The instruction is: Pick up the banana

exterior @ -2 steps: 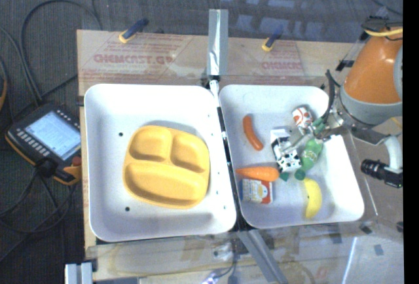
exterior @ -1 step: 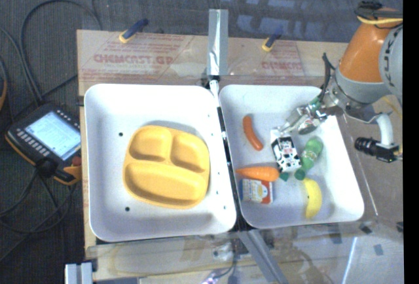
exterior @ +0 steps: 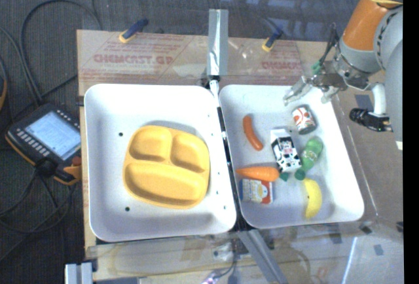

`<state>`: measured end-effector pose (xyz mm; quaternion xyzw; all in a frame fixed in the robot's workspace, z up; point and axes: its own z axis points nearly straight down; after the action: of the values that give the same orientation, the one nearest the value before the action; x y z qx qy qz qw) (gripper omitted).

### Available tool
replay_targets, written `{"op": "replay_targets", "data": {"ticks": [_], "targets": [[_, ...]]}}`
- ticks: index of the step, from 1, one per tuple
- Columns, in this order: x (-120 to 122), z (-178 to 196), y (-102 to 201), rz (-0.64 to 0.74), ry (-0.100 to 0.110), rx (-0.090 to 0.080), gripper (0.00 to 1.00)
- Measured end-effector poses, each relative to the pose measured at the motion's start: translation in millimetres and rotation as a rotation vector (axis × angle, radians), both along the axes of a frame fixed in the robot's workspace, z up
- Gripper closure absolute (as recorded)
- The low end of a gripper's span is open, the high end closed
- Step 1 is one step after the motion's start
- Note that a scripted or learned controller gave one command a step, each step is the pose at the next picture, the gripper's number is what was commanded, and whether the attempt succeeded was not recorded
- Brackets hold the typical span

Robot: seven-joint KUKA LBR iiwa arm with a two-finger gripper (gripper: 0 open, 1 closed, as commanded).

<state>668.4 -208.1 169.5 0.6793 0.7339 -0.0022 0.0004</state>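
Nearest the camera, in the front right corner of the right bin (exterior: 347,145): the banana (exterior: 313,198), yellow, lying lengthwise close to the bin's right wall. Just beside it, up and to the left, a green bottle (exterior: 309,155), tilted. Left of the banana, a small flat packet (exterior: 256,191) with an orange carrot (exterior: 258,173) touching its upper edge. Next to the carrot's right tip, a black-and-white carton (exterior: 285,152), upright or nearly so – hard to tell from this slant. Further back, a red sausage (exterior: 252,132) alone near the left wall and a small red-and-white can (exterior: 303,120) on its side.

In the left bin (exterior: 105,139), a yellow divided tray (exterior: 167,166) in the middle, three compartments showing.

At the far right corner of the right bin, the gripper (exterior: 306,88), hanging above the rim, well apart from the banana. Fingers (exterior: 292,95) spread, nothing between them. Behind, the grey arm with its orange band (exterior: 363,24), coming in from the right.

Beyond the bins, the tabletop (exterior: 144,63) – a brown board with red lettering and two blue-and-yellow clamps (exterior: 133,30). Off to the left, on the floor, a teach pendant (exterior: 44,139) with lit screen.
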Motion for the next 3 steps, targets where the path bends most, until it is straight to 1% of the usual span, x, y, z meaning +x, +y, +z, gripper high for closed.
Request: {"op": "replay_targets", "data": {"ticks": [1, 2, 3], "targets": [[-48, -57, -9, -0.172, -0.001, 0.013, 0.00], [-163, -40, 13, 0.067, 0.000, 0.006, 0.00], [-109, 12, 71, 0.258, 0.000, 0.007, 0.00]]}}
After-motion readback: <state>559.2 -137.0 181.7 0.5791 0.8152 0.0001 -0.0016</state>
